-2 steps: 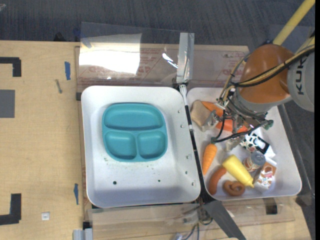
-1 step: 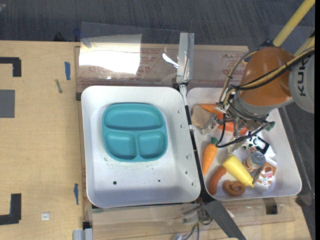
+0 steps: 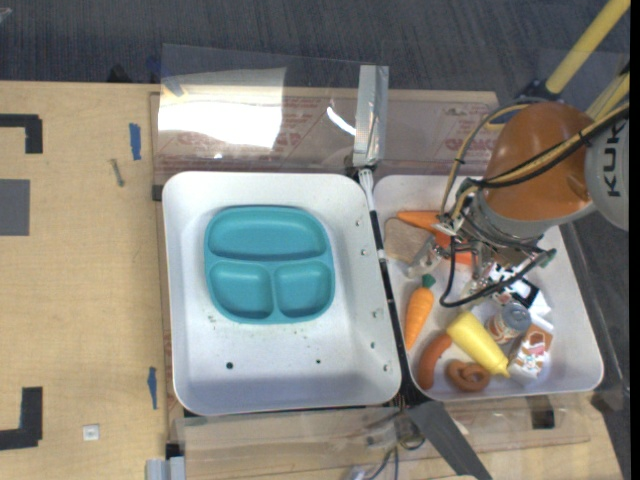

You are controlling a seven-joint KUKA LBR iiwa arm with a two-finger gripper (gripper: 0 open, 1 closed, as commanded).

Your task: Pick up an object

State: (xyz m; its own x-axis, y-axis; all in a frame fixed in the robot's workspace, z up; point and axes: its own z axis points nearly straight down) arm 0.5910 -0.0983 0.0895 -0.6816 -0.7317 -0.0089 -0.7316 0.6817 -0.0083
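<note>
Left bin (image 3: 190,298): teal tray (image 3: 268,263) at centre, three compartments. Right bin (image 3: 575,298): toy clutter. Carrot (image 3: 419,310) at 9 o'clock of the bin, tip toward 6. Yellow cylinder (image 3: 478,343) at 5 o'clock from the carrot, brown sausage (image 3: 433,359) just beside it at 8. Second orange piece (image 3: 420,220) at the bin's 11 o'clock. Arm (image 3: 535,163) over the bin's 12 o'clock half; pincer (image 3: 478,260) low among the toys, wiring covers it, state cannot be told.

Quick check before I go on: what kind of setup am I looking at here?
Likely a lab bench for robot picking trials: two white bins side by side, toy food such as a carrot in the right one, a teal tray in the left, and the arm above.
</note>
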